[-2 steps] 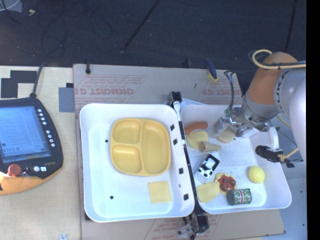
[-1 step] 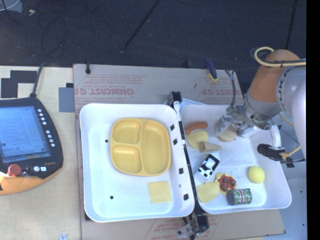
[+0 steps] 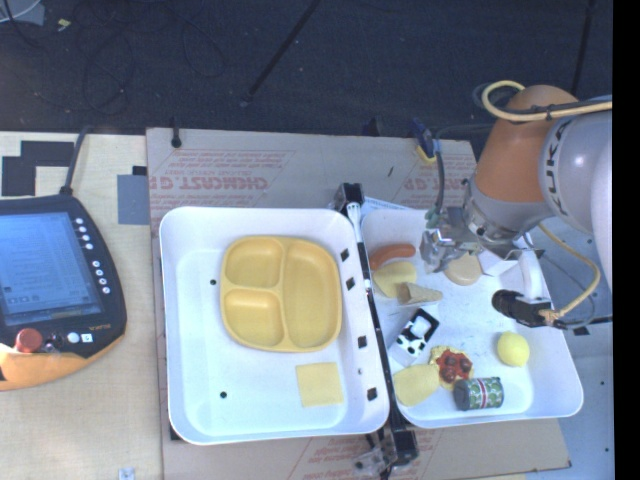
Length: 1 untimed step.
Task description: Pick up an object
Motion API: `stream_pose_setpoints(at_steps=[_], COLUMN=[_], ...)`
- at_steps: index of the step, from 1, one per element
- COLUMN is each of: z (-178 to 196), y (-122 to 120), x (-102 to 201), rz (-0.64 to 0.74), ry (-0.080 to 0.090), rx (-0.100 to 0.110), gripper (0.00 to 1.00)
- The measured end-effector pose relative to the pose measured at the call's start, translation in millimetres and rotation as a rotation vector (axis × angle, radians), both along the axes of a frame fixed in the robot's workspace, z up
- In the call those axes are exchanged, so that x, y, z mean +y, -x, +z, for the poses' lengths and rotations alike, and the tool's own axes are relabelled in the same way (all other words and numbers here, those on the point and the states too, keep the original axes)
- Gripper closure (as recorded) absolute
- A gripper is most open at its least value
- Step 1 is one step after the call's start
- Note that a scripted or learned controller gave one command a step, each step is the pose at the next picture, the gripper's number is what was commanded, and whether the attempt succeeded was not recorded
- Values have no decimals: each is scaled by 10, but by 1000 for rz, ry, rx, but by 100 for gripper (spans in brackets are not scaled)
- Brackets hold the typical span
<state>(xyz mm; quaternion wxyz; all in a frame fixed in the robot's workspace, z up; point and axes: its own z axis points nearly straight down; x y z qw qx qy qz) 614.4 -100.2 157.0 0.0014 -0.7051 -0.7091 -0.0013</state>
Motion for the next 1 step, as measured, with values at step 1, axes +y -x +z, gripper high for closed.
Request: stream_pose_setpoints(at_steps=[1], z=[-39], y=[3], x=[-45], rz=[-6], ry=[3], rx=[3], gripper=[0])
